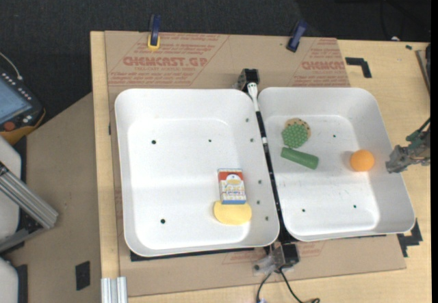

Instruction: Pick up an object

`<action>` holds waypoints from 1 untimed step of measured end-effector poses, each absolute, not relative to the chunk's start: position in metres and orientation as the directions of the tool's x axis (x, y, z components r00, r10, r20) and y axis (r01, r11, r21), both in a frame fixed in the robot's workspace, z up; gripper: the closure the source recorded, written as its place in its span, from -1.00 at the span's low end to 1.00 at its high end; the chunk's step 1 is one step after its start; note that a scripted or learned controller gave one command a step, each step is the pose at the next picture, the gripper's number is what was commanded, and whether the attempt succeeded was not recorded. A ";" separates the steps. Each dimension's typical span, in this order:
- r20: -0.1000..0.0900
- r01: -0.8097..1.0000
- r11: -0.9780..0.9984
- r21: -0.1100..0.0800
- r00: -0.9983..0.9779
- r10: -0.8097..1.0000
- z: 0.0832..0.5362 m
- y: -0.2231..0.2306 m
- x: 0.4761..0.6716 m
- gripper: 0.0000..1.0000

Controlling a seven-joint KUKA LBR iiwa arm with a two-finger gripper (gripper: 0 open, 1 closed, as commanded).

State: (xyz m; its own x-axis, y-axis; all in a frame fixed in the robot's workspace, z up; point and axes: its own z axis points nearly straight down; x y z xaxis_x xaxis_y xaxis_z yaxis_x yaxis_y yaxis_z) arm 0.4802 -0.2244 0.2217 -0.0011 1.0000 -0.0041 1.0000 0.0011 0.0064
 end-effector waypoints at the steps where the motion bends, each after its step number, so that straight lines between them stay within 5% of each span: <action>1: -0.003 1.000 0.002 0.006 -0.002 1.000 0.254 -0.217 0.480 1.00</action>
State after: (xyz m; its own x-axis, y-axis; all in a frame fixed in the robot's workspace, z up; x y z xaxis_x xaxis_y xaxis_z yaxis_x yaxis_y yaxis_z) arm 0.4802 -0.2174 0.2540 -0.0016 1.0000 -0.0034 1.0000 0.0016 0.0058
